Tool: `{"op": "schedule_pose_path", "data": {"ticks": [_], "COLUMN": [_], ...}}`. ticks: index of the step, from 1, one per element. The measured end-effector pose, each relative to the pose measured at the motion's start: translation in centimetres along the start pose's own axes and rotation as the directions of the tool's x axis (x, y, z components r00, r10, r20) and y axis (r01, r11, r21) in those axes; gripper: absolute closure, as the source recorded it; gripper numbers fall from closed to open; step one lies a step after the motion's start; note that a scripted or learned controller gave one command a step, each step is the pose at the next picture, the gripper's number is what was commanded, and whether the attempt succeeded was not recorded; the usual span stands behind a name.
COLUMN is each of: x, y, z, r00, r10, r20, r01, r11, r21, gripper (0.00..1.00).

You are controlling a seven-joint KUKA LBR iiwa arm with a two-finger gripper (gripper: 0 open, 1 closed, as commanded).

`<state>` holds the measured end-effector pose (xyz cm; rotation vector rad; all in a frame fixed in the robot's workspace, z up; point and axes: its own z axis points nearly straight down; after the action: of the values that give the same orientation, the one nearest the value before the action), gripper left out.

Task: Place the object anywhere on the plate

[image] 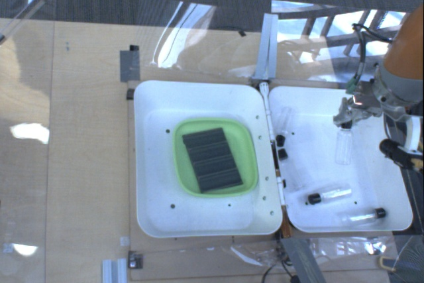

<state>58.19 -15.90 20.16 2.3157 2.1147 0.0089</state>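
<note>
Table (73,162) with two bins: left bin (152,209) has green plate (248,156) carrying dark block (212,160), arm (404,69) reaches over right bin (397,209), jaws (346,117) state cannot tell, above clear vial (342,146), two vials (328,195) nearer front.

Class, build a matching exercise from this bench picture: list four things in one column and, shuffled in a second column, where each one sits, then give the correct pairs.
Things
1. green plate
2. dark ridged block
3. clear vials with black caps
4. gripper

Places
A. lying on the floor of the right bin
B. above the right bin
C. resting on the plate
D. in the left bin

Pairs: 1-D, 2-C, 3-A, 4-B
</note>
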Motion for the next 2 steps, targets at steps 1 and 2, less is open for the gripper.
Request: {"op": "schedule_pose_path", "data": {"ticks": [1, 2], "x": [7.3, 13.0], "y": [-6.8, -2.4], "z": [1.6, 1.6], "r00": [0.996, 0.981], "r10": [-0.086, -0.194], "r20": [-0.001, -0.001], "r01": [0.086, 0.194], "r11": [0.996, 0.981], "r21": [0.004, 0.002], "gripper": [1.00, 1.00]}}
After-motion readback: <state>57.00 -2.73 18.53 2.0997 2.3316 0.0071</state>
